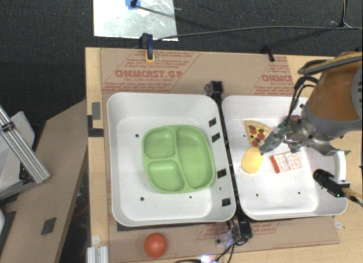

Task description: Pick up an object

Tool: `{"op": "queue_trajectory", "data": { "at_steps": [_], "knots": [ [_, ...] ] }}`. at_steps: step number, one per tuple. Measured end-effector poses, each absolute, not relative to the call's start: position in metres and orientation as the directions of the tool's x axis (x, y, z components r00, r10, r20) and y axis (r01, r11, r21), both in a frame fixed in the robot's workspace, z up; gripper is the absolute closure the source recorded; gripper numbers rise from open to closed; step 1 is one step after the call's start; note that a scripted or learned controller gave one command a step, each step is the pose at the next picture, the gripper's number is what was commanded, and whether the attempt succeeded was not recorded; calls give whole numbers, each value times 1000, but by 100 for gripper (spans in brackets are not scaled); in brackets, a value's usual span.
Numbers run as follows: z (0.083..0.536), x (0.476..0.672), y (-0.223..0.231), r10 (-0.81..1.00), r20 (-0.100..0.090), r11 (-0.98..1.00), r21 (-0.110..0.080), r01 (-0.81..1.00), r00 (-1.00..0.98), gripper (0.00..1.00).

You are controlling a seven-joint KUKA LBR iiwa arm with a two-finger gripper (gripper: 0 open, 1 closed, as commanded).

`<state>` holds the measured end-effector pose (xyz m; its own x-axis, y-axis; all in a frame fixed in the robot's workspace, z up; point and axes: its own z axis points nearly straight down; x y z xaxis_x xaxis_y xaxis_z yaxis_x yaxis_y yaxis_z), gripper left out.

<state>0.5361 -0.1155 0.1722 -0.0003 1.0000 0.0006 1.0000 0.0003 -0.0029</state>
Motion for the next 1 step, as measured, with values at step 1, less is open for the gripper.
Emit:
{"op": "queue_trajectory", "data": {
  "at_steps": [1],
  "knots": [
    [118, 529, -107, 1000, 1, 1, -3, 1000, -1, 0]
  ]
}}
